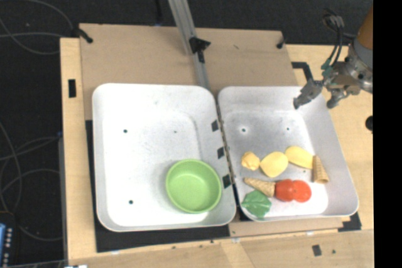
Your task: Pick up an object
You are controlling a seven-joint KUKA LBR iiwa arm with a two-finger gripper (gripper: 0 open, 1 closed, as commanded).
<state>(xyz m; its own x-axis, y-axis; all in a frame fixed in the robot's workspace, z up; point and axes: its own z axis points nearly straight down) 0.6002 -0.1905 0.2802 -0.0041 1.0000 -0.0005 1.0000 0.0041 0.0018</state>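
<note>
Orange-tipped cone (259, 186) lies flat in right bin (326, 135), long axis left-right, narrow end pointing left. Pincer (319, 97) spread, holding nothing, above bin's upper right rim.

The two white bins (157, 110) are looking like smooth moulded plastic, their floors showing a fine grey scuffing that is dulling the finish. The green bowl (193, 186) is reading as smooth plastic with a soft, even sheen. The red tomato-like piece (293, 191) is catching a small highlight and looking glossy, while the pale yellow pieces (274, 164) are appearing matt and waxy. The two cones (259, 185) are showing a ridged, textured tan skin. The surface (239, 50) is looking like matt brown board, with paler, wood-like sheet at its edges. The slanted pole (179, 6) is showing as dull brushed metal. The gripper (320, 92) is looking like grey metal.
</note>
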